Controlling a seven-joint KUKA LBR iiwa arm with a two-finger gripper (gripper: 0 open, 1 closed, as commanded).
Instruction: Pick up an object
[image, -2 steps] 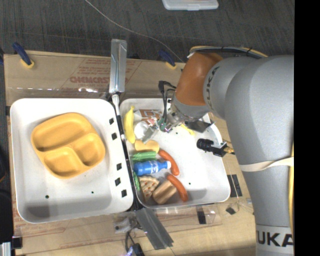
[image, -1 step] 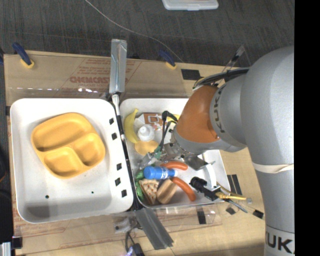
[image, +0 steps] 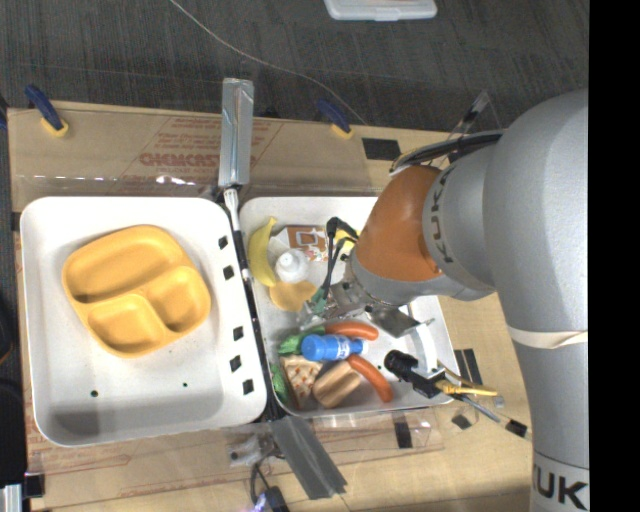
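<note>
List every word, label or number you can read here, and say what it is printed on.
"KU": white letters on the arm's base, cut off by the frame's bottom edge.
Red print on the cardboard behind the bins: too blurred to read.
Orange-and-white packet in the right bin: print too small to read.

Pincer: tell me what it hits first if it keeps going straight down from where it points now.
Probably the red sausage and blue bottle, just below the pincer in the right bin. Depth is unclear from this view, so that is a guess.
</note>
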